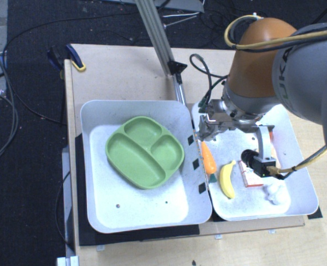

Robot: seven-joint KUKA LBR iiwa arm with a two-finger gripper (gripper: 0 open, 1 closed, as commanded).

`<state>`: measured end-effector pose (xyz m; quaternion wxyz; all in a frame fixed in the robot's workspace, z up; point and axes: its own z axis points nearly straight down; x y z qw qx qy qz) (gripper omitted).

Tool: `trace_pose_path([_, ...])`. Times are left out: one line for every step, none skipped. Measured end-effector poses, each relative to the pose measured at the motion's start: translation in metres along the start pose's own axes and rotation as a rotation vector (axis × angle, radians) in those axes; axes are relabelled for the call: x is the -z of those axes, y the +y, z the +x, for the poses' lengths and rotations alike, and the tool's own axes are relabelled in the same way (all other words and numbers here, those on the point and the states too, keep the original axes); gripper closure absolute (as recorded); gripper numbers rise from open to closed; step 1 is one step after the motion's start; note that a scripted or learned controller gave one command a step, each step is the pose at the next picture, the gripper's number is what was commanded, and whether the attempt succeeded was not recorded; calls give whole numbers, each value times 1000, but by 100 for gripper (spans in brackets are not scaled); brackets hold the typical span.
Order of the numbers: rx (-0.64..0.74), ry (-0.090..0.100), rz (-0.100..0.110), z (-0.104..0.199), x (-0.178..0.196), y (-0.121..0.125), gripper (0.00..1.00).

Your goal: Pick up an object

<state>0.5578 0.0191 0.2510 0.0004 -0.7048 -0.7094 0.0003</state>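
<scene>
Claw [208, 131] is down inside the right bin [296, 204], at that bin's upper left corner, hard by the wall it shares with the left bin. Its tip is dark and cluttered with cable and bracket; whether it is wide, narrow or holding anything cannot be told from this view. Nothing is visibly clamped in it.

Just below the claw: a carrot [209, 158], lying lengthwise along the shared wall, top end close under the tip. Contact between the two cannot be made out.

A little farther down and to the right of the carrot: a banana [227, 179], curved, near the carrot but apart from it.

Right of the banana: a red and white box [251, 177], partly under a black fitting and a yellow cable. Below that box, a small white lump [274, 192] near the bin's lower right.

Well off to the left of the claw, in the left bin [97, 204]: a green divided plate [145, 151], three compartments, nothing in them.

Judgement: the step in hand looks like the reach onto a target, and the carrot is the likely one, being nearest. Lift not yet done. Next move calls for centring over the carrot's middle and straddling it across its width; the close wall leaves little room on that side, and the smooth tapered shape could slip out.
</scene>
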Motion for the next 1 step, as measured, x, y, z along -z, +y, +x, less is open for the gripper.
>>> trace_pose_path([0,0,-2,46,-16,22,100])
